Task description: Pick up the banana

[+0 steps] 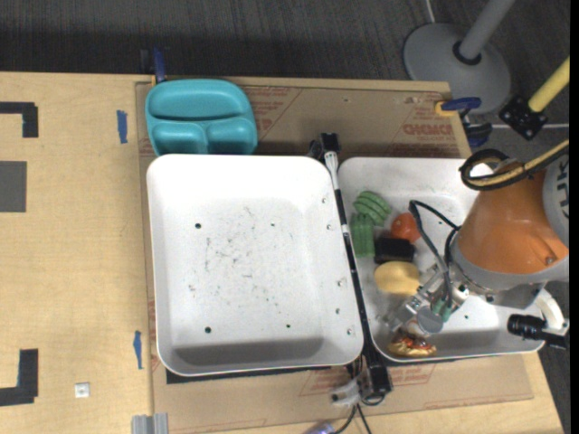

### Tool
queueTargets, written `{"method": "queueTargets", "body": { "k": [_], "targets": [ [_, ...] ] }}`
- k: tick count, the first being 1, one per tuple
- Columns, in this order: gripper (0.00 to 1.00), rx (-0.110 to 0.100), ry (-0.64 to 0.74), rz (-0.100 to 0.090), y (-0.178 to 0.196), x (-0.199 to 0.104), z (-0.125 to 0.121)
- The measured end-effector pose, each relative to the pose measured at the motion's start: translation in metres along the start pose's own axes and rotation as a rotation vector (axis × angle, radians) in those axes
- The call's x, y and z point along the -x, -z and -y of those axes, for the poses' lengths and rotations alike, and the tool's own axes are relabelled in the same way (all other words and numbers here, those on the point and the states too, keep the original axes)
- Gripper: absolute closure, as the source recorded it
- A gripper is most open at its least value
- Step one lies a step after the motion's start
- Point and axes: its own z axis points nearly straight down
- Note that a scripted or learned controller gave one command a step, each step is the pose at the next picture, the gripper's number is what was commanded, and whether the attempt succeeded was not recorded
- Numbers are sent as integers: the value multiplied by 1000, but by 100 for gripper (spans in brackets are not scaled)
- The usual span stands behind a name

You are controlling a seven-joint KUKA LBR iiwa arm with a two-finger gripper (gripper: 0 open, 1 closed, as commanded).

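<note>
Over the right bin (398, 172), camera view:

1. Arm (511, 229). Grey with an orange band, entering from the right, wrist low over that bin's near right part.

2. Gripper (423, 313). Metallic, pointing down and to the left over the bin floor, just beside the yellow item listed next. Whether the fingers are spread or closed cannot be told; nothing is plainly seen between them.

3. Banana (396, 277). Pale yellow, rounded lump, probably the banana though its shape is poorly resolved. Lies on the right bin's floor near the middle, up and to the left of the gripper, close to it or perhaps touching.

4. Green item (367, 217). Ribbed top and long green body, in the right bin's far left part, close to the wall it shares with the left bin.

5. Red-orange item (404, 227). Small, round, just right of the green item, farther back than the banana.

6. Black item (392, 248). Small and dark, between the red-orange item and the banana.

7. Red-and-gold item (412, 346). Small, at the right bin's near wall, below the gripper.

8. Left bin (167, 242). White, shallow, scuffed floor, touching the right bin along their shared wall.

9. Teal tray (199, 116). Divided, on the desk (63, 242) behind the left bin's far wall.
</note>
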Motion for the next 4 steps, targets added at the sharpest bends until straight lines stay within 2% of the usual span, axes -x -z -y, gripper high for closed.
{"method": "queueTargets", "body": {
  "k": [1, 2, 3, 4],
  "targets": [
    [0, 1, -3, 1, 100, 5, -127],
    [0, -2, 182, -2, 99, -81, -134],
    [0, 2, 158, 0, 0, -134, -156],
    [0, 4, 19, 1, 1, -202, -191]
  ]
}}
